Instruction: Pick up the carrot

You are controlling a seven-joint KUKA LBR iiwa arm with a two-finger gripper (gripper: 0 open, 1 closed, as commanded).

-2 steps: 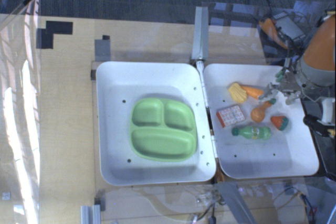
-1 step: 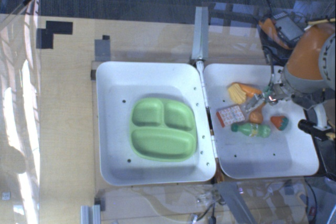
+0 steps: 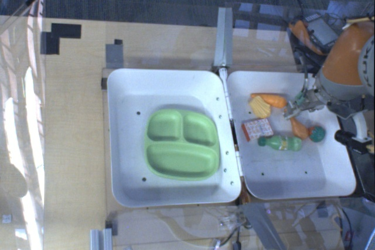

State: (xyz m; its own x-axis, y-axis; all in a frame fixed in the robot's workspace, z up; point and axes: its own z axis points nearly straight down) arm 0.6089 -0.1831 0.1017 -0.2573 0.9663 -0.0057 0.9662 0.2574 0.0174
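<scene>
While the green plate (image 3: 181,144) sits alone in the left bin (image 3: 126,126), the right bin (image 3: 328,181) holds the clutter: nearest, a green bottle (image 3: 280,142) lying flat, a small red-and-white packet (image 3: 257,128) just beside it. The carrot (image 3: 300,128) lies tilted by a teal ball (image 3: 317,134). Directly above the carrot hangs the gripper (image 3: 295,109). Farther back sit yellow corn (image 3: 259,106) and an orange piece (image 3: 269,99), 2 items touching.
</scene>
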